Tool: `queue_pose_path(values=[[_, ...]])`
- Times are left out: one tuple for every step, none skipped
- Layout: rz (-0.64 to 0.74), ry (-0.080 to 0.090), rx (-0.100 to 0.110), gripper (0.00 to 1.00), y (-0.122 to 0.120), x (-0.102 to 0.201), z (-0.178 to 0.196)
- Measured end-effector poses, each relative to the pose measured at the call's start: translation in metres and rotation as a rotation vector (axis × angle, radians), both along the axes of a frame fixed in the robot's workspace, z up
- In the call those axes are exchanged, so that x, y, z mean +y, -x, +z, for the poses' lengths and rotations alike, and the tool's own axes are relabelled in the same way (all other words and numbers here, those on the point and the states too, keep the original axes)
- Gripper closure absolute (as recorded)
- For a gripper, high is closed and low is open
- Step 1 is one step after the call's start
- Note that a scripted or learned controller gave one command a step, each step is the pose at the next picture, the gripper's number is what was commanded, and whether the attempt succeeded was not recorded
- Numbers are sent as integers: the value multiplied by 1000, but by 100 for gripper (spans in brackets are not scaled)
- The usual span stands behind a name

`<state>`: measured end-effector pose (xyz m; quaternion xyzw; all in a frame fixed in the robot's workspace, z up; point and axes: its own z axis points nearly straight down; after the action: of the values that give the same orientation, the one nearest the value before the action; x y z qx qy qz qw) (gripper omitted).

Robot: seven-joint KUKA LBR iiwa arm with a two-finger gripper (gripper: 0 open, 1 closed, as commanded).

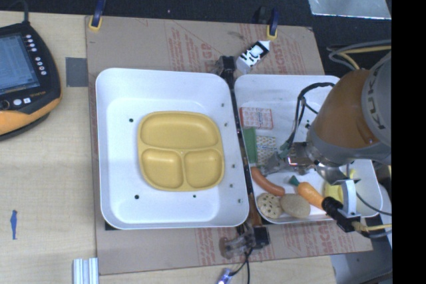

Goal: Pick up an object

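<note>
Toward the lower right of the frame, the right-hand white bin (266,84) holds a small heap of toy food: a red sausage (267,181) lying slantwise, a speckled cookie (269,205) just below it, a pale beige lump (296,207) touching the cookie's right side, and an orange carrot (310,193) just above that lump. Further up the same bin lie a green strip (249,143) and a red-printed card (257,118). Over the middle of this bin hangs the gripper (287,159), its metal tip just above and to the right of the sausage; whether the fingers are open or closed cannot be told, and nothing is seen between them. Behind it the grey arm with its orange band (343,110) fills the right of the frame. Left of centre, the other white bin (113,143) carries a yellow divided plate (180,149). At the left edge of the wooden surface (40,196) rests a control pendant (23,80).
</note>
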<state>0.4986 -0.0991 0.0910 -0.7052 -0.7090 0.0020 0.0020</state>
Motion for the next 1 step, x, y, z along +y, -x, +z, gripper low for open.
queue_pose_path(values=[[-4,-1,-1,0,23,-59,1]])
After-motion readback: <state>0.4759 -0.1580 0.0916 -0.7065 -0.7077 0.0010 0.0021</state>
